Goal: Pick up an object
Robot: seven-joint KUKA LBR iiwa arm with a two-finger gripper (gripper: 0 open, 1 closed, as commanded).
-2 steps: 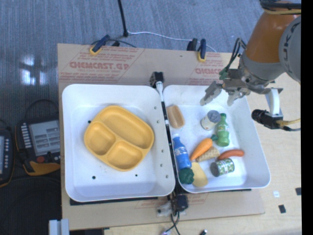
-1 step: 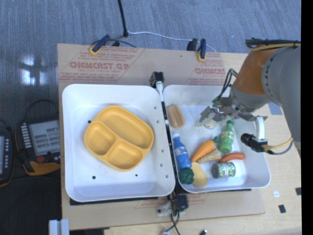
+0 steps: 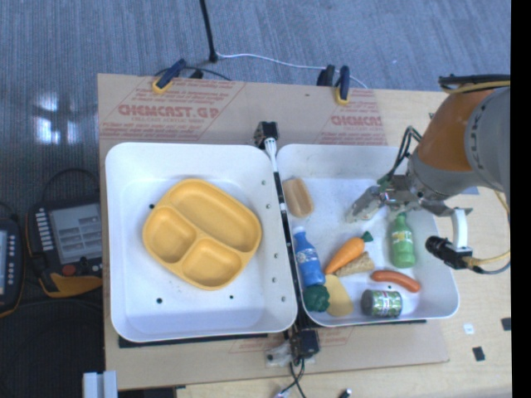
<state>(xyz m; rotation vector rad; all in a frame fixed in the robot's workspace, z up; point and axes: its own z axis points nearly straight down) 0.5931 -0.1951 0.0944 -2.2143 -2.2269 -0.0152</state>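
The left bin (image 3: 124, 305) holds a yellow divided tray (image 3: 202, 233), which lies flat near the bin's centre with its three compartments facing up. To the right of that tray, across the rims where the two bins meet, the right bin (image 3: 332, 171) contains the loose objects. A tan bread-shaped piece (image 3: 298, 196) lies closest to the tray, just inside the right bin's left wall. Below the bread, a blue bottle (image 3: 308, 258) with a white cap rests along the same wall, and a green round piece (image 3: 316, 298) sits at its lower end, touching a yellow piece (image 3: 337, 296). Right of the blue bottle, a carrot (image 3: 346, 253) lies at a slant with its leafy end pointing up and right. A green can (image 3: 382, 303) lies on its side below the carrot, with a red sausage (image 3: 396, 280) just above it. A green bottle (image 3: 402, 240) stands right of the carrot. The gripper (image 3: 365, 206) hovers above the carrot, to the upper left of the green bottle, with its fingers spread apart and nothing between them.
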